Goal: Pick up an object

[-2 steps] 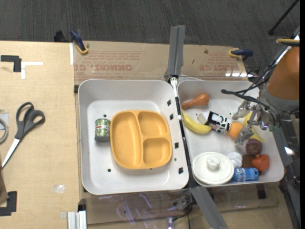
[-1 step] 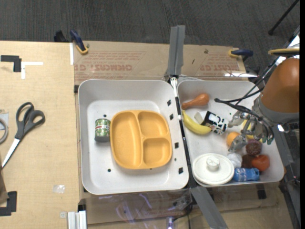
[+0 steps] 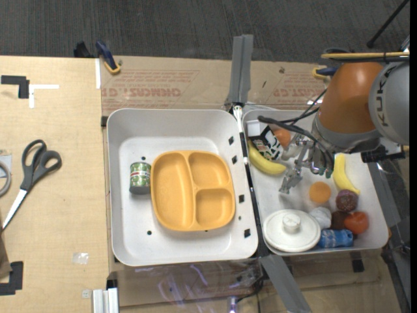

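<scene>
Nothing is lifted yet: the gripper [image 3: 291,178] hangs with its jaws parted and bare over the right bin [image 3: 374,194], the banana [image 3: 264,162] just at its ten o'clock and the orange ball [image 3: 319,192] at its four o'clock, so the grasp remains.

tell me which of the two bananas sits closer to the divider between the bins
The banana left of the gripper, lying by the left wall of the right bin. The other banana lies right of the gripper, nearer the orange ball.
</scene>
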Controlling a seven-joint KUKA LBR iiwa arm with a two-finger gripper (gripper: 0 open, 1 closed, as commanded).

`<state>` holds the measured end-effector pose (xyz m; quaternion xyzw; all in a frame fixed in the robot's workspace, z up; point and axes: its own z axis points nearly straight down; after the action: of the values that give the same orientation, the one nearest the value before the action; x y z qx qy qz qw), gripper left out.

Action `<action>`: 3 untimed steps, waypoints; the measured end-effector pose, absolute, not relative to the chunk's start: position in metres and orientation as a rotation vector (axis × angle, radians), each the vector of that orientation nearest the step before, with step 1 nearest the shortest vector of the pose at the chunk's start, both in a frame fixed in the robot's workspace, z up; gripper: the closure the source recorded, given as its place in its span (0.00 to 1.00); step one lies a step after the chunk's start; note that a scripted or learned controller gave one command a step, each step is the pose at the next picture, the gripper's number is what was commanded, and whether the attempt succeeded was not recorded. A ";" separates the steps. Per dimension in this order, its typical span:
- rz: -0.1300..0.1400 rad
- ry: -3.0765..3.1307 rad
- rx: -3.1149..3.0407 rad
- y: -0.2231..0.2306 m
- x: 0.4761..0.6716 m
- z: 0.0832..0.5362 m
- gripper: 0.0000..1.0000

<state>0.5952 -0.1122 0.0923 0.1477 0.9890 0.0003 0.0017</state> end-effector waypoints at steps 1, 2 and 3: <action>-0.001 3.093 0.517 -0.180 0.582 0.093 0.00; -0.001 3.110 0.391 -0.215 0.535 0.094 0.00; 0.001 3.082 0.597 -0.154 0.551 0.092 0.00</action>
<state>0.5512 -0.1539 0.0922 0.1901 0.9818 0.0003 0.0013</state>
